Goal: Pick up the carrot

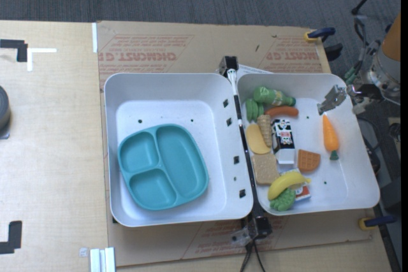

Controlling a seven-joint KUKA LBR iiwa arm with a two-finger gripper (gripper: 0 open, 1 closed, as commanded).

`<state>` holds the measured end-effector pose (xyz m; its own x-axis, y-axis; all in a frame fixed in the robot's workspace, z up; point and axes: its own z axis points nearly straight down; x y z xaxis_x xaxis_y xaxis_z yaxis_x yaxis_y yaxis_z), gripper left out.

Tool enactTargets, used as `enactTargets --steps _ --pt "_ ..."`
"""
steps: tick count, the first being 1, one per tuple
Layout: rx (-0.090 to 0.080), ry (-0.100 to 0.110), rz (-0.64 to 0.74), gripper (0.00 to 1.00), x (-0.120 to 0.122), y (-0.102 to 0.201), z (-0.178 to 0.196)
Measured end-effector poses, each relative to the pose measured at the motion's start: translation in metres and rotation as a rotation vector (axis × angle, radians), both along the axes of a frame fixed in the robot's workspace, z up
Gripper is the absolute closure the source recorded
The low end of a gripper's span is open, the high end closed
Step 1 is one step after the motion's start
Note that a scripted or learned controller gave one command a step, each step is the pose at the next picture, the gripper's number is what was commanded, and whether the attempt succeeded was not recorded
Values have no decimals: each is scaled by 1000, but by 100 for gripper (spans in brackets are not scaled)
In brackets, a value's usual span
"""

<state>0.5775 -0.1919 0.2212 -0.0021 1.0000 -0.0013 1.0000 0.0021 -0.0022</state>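
The orange carrot (329,134) lies lengthwise on the floor of the right bin (347,185), near its right wall, with its green tip pointing toward the front. My gripper (332,100) hangs over the bin's far right corner, just beyond the carrot's far end and apart from it. Nothing is seen held in it. The grey arm (386,70) comes in from the right edge.
Left of the carrot lie an orange waffle (308,160), a milk carton (284,135), a sausage (282,111), a green bottle (274,97), a banana (287,183) and a cracker (264,169). In the left bin (166,105) sits a teal divided plate (164,165).
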Motion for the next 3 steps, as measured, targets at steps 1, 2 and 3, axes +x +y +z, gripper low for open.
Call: enactTargets --steps 1,2,3 --pt "22 5 17 0 -15 -19 -132" --pt "9 2 13 100 -15 -24 -122" --pt "1 1 -24 100 -36 53 -67"
